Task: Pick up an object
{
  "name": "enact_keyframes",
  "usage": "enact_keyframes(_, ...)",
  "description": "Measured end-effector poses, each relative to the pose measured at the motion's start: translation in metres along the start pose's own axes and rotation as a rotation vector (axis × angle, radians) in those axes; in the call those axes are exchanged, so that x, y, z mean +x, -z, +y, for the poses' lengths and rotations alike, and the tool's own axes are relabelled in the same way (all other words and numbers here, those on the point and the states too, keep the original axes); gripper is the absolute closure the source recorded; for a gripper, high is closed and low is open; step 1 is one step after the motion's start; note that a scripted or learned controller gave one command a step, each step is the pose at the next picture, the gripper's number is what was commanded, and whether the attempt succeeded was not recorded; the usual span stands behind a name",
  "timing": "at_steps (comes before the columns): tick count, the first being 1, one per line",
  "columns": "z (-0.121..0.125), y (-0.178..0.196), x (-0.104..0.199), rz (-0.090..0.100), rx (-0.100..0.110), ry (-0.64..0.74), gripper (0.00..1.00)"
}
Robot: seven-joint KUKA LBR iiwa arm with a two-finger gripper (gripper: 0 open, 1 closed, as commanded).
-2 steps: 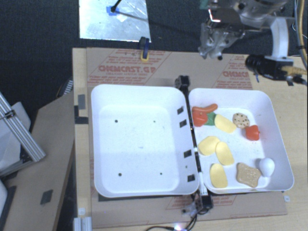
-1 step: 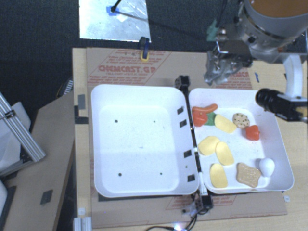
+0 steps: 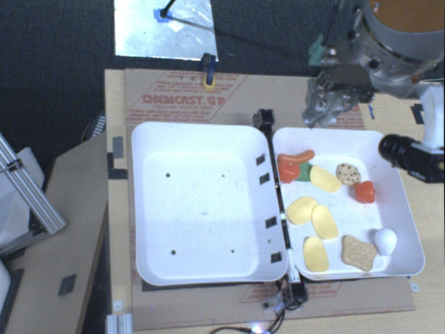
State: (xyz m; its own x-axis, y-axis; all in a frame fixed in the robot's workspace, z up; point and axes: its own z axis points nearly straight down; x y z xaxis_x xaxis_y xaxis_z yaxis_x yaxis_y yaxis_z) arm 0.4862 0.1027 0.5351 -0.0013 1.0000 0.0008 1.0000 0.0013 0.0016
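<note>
So the arm (image 3: 403, 19) has the tool (image 3: 325, 110) hanging just past the right bin's (image 3: 410, 207) far rim, can't tell its grip, while toast (image 3: 359, 252), white egg (image 3: 385, 241) and red tomato (image 3: 366, 191) sit inside that bin.

Fixed above the bench (image 3: 118, 186), looking down aslant on both bins (image 3: 201, 145), arm (image 3: 396, 33) entering from right.
</note>
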Motion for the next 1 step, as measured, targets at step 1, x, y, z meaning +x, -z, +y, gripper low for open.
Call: enact_keyframes(1, 0.0737, -0.001, -0.0276, -0.002, -0.002, -0.003, 1.0)
